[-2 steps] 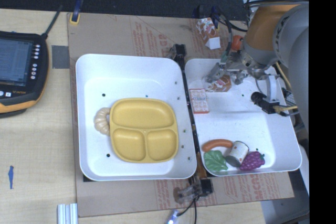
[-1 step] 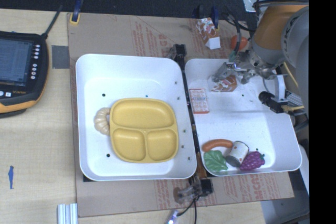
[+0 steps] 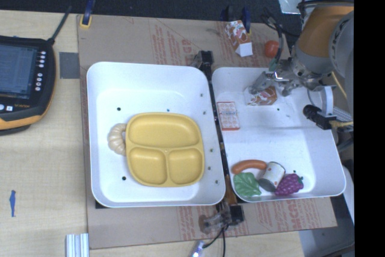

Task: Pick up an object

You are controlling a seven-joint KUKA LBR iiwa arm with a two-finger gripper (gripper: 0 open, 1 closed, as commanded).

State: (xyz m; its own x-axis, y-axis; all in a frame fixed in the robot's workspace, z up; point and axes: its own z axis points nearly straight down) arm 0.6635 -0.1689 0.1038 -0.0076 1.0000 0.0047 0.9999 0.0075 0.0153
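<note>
My gripper [image 3: 269,86] hangs over the far part of the right bin [image 3: 319,147], right above a small red and white packet [image 3: 263,97] that lies on the bin floor. Whether the packet is touched is not clear from this angle. A red and white card [image 3: 228,115] lies by the bin's left wall. At the near edge sit an orange sausage [image 3: 248,165], a green leaf [image 3: 246,185], a small can [image 3: 274,174] and purple grapes [image 3: 290,184].
The left bin [image 3: 102,87] holds a yellow divided plate [image 3: 165,148] with a beige shell-shaped thing [image 3: 116,138] at its left side. Beyond the bins stand a small carton [image 3: 239,36] and a red ball [image 3: 272,48]. A teach pendant [image 3: 21,81] lies at the far left.
</note>
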